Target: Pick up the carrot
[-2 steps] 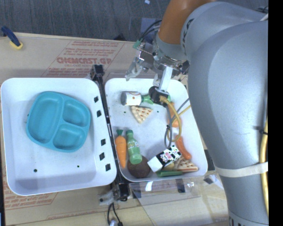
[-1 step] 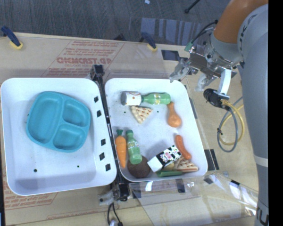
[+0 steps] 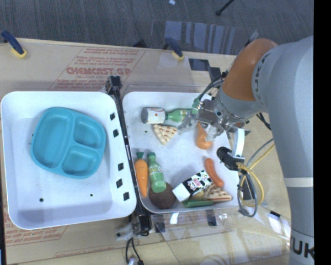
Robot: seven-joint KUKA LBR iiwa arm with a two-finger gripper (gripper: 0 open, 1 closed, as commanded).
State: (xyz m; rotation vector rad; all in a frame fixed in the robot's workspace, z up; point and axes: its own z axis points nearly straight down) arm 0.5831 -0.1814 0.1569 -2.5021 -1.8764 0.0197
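The carrot (image 3: pixel 141 175), orange with a green top, lies lengthwise along the left wall of the right bin (image 3: pixel 133 106), next to an upright green bottle (image 3: pixel 155 173). My gripper (image 3: pixel 208 127) is over the right-hand part of that same bin, well to the right of the carrot and farther back. It hangs just above a small orange piece (image 3: pixel 203 140). Whether that piece is touched by the gripper is hidden by the wrist.
The right bin also holds a lying bottle (image 3: pixel 164 115), a cracker wedge (image 3: pixel 164 132), a red sausage (image 3: pixel 213 171), a cow-patterned box (image 3: pixel 195 183), a brown ball (image 3: pixel 164 198) and a waffle slice (image 3: pixel 218 194). A blue divided plate (image 3: pixel 69 141) lies in the left bin (image 3: pixel 22 203).
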